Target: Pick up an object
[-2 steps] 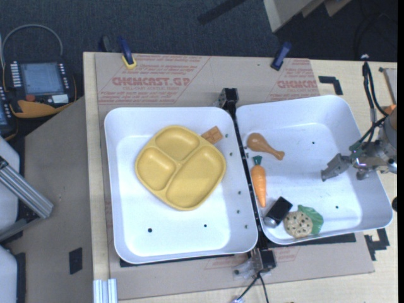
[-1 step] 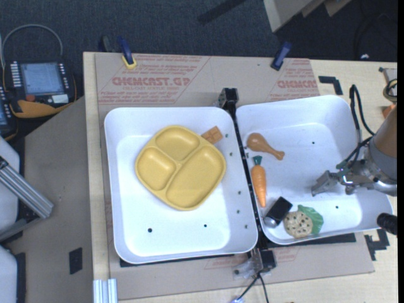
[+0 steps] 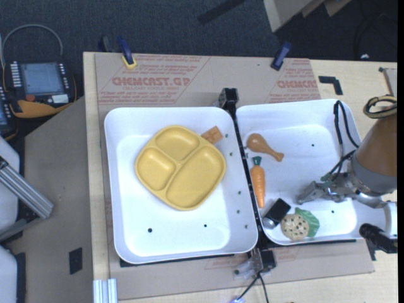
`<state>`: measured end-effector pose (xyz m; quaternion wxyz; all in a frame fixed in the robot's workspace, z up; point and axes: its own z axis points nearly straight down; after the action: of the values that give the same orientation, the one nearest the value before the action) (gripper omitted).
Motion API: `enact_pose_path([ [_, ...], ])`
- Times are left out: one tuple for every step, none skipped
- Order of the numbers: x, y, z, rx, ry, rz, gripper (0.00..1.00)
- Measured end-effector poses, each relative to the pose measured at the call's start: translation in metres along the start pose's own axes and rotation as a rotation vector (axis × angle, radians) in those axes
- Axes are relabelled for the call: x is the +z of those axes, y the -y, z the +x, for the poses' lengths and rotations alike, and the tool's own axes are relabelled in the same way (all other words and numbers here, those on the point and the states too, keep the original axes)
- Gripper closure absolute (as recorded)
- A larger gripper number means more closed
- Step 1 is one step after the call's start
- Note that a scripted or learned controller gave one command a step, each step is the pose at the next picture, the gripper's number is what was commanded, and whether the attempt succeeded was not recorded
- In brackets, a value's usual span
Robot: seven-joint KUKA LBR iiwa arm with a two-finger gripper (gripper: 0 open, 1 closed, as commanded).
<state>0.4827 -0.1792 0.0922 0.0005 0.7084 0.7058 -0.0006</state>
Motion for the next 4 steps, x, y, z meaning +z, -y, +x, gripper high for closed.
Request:
enact_pose_path([
  [0.002, -0.001, -0.001, -0.002, -0.002, -0.002, 0.0],
  [-0.011, -0.006, 0.0, -0.004, -0.004, -0.013, 1.0],
  [-0.074, -0.012, 0.0, -0.006, 0.002, -0.008, 1.0],
  [-0.12, -0.006, -0.003, -0.005, 0.002, -0.006, 1.0],
])
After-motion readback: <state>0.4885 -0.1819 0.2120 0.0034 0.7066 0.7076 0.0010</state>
